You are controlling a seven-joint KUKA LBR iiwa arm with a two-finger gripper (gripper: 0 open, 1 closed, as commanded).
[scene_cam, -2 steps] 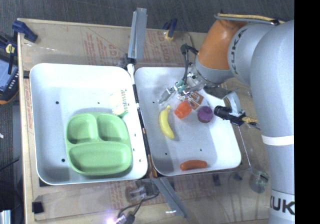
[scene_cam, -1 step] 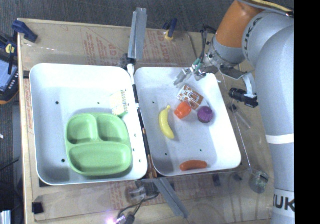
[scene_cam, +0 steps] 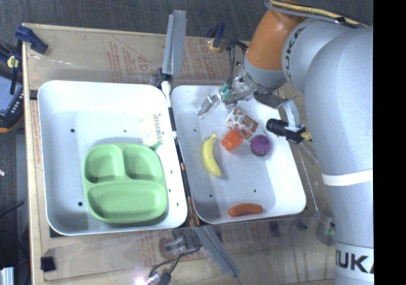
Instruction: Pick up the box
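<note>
Camera view, box lying diagonally, upper-left to lower-right

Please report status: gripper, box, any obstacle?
Gripper over right bin's far left, nothing held. Box flat in right bin, untouched. Orange cup touching box's near side.

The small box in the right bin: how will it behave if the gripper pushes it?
The box looks like thin printed card, so probably light and easy to slide. Lying flat, it seems unlikely to tip. It touches the orange cup, so a push may move both.
</note>
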